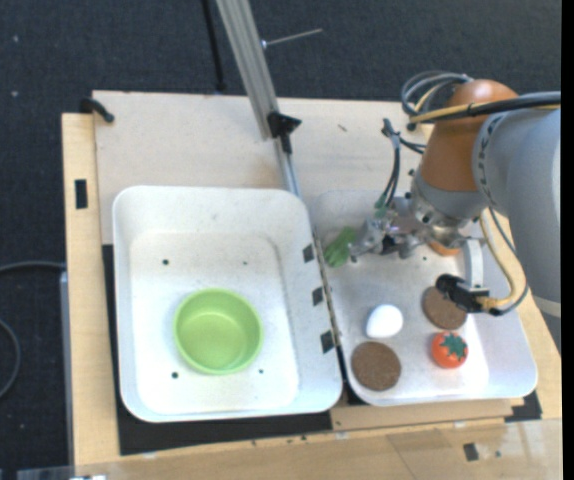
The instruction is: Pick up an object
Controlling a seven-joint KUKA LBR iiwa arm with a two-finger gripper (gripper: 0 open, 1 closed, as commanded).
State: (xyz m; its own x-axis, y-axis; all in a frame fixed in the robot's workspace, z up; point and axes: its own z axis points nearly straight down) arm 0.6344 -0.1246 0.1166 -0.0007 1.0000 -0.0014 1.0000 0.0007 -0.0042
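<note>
Green object (340, 247) at the right bin's (512, 368) left wall, touching the gripper (365, 242)

Arm reaches in from the right; whether anything is gripped cannot be told; this looks like the grasp step; next, a straight lift would test it; white ball (384, 320), tomato (449, 350), two brown discs (375, 365) lie nearer; green bowl (218, 331) occupies the left bin (147, 218).

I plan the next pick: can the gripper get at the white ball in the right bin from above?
Probably yes. The white ball lies uncovered, apart from the brown discs and the tomato, with the gripper close by.
</note>
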